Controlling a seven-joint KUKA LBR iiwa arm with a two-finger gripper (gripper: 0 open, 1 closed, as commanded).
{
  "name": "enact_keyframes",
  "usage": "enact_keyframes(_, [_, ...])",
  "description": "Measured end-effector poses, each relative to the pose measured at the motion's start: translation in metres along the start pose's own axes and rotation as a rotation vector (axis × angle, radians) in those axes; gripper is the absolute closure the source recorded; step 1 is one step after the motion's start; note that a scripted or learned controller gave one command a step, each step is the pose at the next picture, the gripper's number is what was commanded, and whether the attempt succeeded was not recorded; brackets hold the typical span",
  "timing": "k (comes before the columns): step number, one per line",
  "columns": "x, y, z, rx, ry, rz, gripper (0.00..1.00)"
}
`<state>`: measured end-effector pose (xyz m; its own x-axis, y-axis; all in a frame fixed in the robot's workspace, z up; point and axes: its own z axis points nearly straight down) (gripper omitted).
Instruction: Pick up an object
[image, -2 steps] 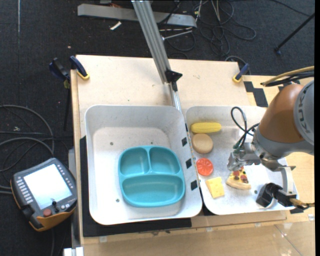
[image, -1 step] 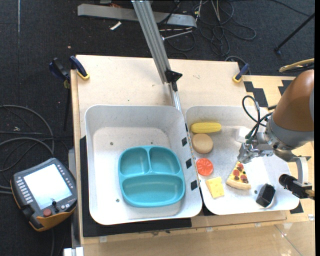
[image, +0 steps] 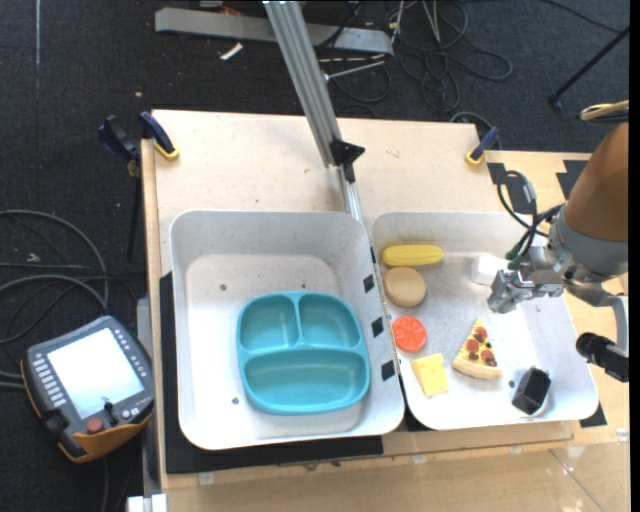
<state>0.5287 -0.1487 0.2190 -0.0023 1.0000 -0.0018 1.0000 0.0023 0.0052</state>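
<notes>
Since the hand (image: 512, 290) hangs over the right bin (image: 560, 400) with nothing visibly between its fingers, whose spread I cannot tell, it should centre above one toy, say the pizza slice (image: 477, 352) just below it, before descending squarely.

The grey arm (image: 600, 215) reaches in from the right, its wrist angled down-left, pincer (image: 503, 298) held low.
</notes>
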Motion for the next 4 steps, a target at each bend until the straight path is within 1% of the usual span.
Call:
enact_keyframes(1, [0.054, 0.008, -0.013, 0.002, 0.003, -0.006, 1.00])
enact_keyframes(2, [0.101, 0.009, -0.008, 0.006, 0.004, -0.006, 1.00])
enact_keyframes(3, [0.148, 0.023, -0.005, 0.005, 0.003, -0.006, 1.00])
enact_keyframes(4, [0.207, 0.023, -0.015, 0.004, 0.004, -0.007, 1.00])
